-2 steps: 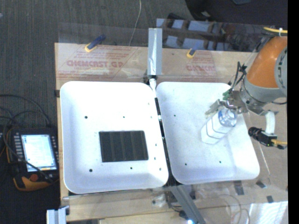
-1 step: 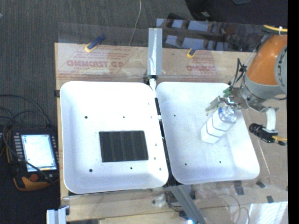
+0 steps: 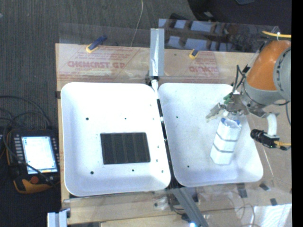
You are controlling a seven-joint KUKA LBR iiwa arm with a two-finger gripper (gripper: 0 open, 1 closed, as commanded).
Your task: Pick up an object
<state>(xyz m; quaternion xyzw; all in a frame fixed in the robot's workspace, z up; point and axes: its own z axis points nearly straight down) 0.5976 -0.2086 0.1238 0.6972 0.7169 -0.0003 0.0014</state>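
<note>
A clear plastic bottle [image 3: 225, 141] with a white label lies in the right bin [image 3: 189, 126], toward its right side, with its neck pointing up the view. My gripper [image 3: 226, 110] hangs right over the bottle's neck end, below the grey and orange wrist [image 3: 265, 74] that reaches in from the right. I cannot tell whether it touches the bottle. A flat dark ribbed rectangle [image 3: 125, 147] lies in the middle of the left bin [image 3: 85, 103], far from the gripper.
The two bins meet at a raised rim [image 3: 161, 126] in the middle. A black cable and connector [image 3: 265, 138] hang from the arm over the right bin's right edge. A handheld screen unit [image 3: 34, 156] sits left of the bench.
</note>
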